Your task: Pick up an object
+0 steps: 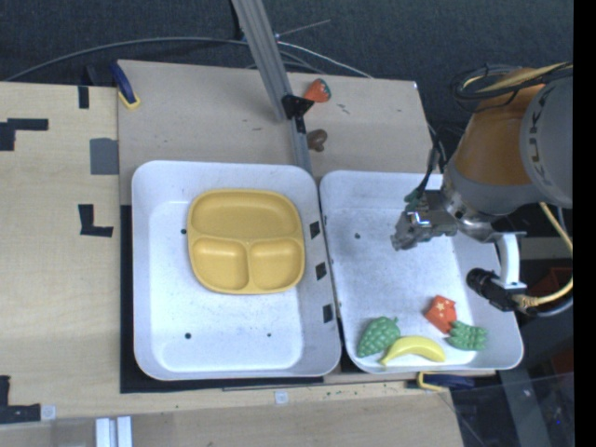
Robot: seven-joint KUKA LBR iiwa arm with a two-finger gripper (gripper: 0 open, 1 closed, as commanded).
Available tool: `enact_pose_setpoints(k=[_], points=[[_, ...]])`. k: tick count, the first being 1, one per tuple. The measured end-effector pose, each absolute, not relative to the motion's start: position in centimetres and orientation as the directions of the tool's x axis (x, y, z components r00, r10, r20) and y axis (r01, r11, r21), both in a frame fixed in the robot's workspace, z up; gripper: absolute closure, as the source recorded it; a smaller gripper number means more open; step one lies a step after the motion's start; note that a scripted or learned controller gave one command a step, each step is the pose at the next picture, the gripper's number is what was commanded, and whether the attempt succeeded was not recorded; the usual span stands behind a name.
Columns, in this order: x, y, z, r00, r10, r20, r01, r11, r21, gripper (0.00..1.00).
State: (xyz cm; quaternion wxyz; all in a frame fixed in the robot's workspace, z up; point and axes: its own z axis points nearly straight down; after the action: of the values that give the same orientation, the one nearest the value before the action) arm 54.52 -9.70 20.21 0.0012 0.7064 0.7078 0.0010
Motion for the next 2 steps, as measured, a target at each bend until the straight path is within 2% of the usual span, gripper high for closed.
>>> enact_pose_setpoints(k=[1,2], points=[[54.6,-9.7,24.5,-0.002,1.0,-0.001,1.0,0.002,0.004,1.0],[55.3,-4.7,23.1,-0.005,1.0,0.001,1.0,0.005,-0.003,1.0]])
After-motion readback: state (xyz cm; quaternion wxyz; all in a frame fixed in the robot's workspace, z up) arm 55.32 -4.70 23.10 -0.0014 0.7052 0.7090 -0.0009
